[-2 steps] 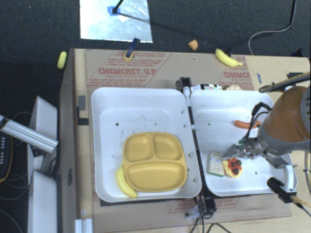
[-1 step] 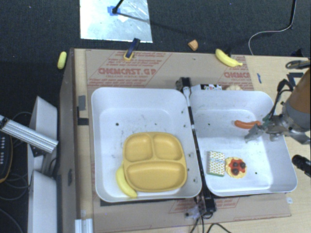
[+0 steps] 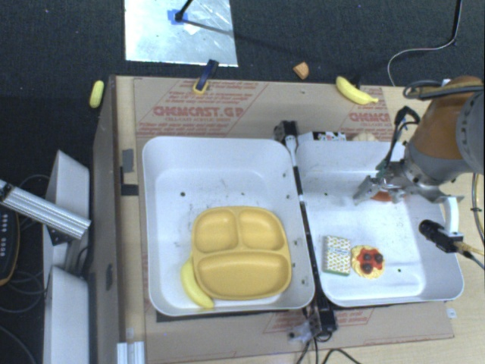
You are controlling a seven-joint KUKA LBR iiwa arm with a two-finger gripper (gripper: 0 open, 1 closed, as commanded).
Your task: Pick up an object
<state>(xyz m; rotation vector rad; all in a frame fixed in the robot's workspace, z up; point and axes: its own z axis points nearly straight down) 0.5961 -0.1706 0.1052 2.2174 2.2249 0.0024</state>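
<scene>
So far nothing looks lifted: the gripper (image 3: 369, 190) sits low near the right bin's (image 3: 333, 165) far edge, over something reddish (image 3: 383, 196), its grasp impossible to judge, while the patterned block (image 3: 337, 255) and fruit tart (image 3: 368, 262) lie touching near the front edge.

Red "CHEMCAST GP" print on brown board (image 3: 198, 112) (repeated, partly hidden)

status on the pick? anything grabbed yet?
Done: the arm has reached into the right bin. In hand: no grasp is visible. The end effector sits low over the bin's upper part with something orange-red beside it, too obscured to call held. Left: the lift itself. The toy pizza and patterned block lie untouched nearer the front.
</scene>
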